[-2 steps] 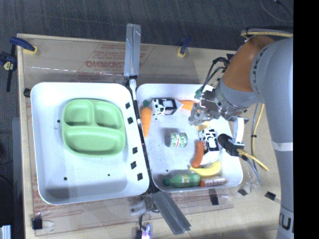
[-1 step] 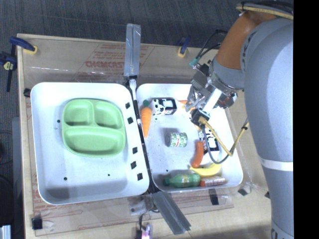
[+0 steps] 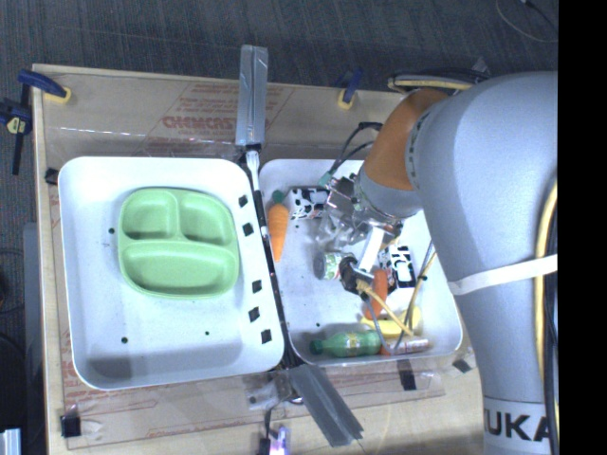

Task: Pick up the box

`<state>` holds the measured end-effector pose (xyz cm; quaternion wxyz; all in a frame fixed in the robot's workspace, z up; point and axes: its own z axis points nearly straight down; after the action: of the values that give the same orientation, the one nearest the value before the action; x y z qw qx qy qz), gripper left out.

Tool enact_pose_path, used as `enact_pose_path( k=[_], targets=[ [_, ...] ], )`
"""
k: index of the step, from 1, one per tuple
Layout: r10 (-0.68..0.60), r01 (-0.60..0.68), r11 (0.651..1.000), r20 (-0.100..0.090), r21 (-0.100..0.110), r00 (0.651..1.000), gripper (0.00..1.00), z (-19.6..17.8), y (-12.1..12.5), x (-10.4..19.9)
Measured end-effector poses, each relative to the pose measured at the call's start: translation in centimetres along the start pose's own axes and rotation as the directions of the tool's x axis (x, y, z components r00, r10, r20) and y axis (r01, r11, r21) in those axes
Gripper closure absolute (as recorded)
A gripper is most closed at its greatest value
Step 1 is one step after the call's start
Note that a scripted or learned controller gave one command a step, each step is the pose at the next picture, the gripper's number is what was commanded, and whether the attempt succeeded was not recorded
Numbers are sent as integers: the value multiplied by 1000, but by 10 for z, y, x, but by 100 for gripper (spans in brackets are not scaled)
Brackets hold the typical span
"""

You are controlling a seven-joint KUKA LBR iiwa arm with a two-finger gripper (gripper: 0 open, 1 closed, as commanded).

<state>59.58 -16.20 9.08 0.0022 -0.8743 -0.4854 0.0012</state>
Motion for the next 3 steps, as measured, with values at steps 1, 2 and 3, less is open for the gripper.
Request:
enact_pose_path(
  k=[1,2,3],
  targets=[
    [176,-176,984,-1,-1,984,100,-106,31,-21],
    [150,-150,989,0,1,989,100,0,21,-16],
    [370,-370,929,0,-1,929,100,-187,23,50]
  ],
)
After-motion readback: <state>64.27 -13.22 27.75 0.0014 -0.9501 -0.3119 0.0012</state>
